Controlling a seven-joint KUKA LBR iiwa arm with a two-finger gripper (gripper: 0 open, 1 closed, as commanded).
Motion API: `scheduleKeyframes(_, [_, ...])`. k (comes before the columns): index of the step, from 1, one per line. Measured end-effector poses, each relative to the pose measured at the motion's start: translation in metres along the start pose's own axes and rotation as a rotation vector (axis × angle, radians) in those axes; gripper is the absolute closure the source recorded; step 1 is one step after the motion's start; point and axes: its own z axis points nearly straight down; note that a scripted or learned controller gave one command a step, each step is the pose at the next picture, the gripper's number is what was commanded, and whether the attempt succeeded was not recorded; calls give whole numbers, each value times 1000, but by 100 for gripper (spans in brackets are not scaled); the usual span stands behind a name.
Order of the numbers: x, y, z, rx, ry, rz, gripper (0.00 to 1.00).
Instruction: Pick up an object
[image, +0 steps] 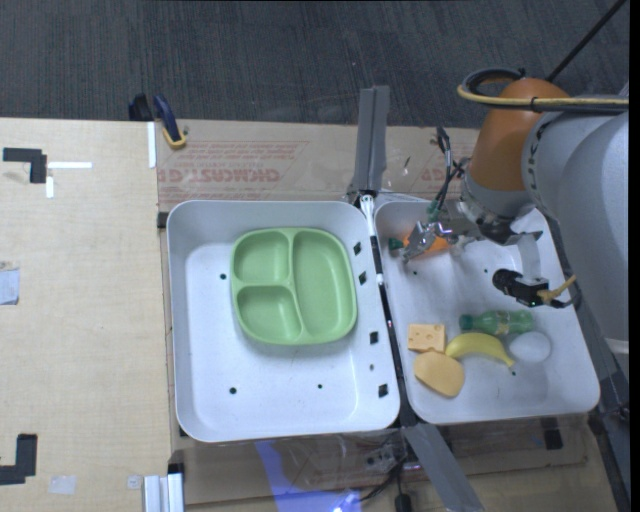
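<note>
Reaching into the right bin (560, 400), the hand (432, 238) sits at an orange object (428, 248) — grip state indiscernible; lifting remains undone.

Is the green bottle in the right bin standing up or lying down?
Lying down. The green bottle rests on its side on the right bin floor, just above the banana.

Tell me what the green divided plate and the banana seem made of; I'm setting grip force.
Green divided plate: probably molded plastic, matte with a soft sheen, uniform pale green with rounded compartment ridges. Banana: likely a plastic or rubber toy, evenly bright yellow and smooth; real fruit cannot be ruled out.
</note>
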Motion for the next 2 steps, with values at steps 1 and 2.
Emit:
scheduleKeyframes(1, [0, -2, -5, 14, 3, -3, 100])
scheduleKeyframes(2, [29, 4, -100, 1, -1, 357, 100])
